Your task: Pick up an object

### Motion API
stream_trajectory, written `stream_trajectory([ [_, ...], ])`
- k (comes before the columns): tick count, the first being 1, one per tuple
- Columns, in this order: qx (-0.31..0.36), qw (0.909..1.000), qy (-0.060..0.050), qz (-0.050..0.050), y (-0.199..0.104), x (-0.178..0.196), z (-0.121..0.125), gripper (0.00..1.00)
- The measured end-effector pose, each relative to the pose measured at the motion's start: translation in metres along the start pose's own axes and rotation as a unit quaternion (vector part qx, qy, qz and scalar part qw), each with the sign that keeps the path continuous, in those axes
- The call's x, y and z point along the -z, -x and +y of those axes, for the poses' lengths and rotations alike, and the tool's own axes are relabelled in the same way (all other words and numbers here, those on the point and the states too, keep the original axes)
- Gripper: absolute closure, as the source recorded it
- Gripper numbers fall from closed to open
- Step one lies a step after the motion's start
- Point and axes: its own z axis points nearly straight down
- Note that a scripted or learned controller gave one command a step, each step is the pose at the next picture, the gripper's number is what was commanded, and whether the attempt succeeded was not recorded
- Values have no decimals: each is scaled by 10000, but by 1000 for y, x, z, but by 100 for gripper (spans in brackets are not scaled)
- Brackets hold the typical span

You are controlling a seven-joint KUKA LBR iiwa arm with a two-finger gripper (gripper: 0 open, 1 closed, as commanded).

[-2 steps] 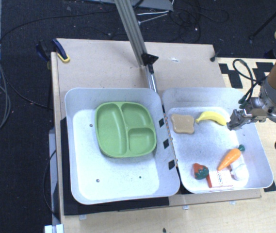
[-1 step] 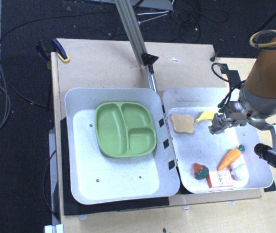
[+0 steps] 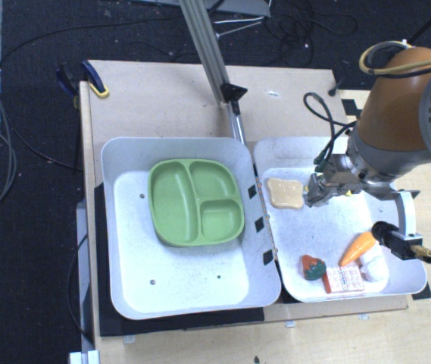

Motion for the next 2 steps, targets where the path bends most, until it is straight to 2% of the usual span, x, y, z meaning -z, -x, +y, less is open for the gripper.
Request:
stream_trajectory([
  [2,5,10000,-7,2,-106,10,-8,100],
])
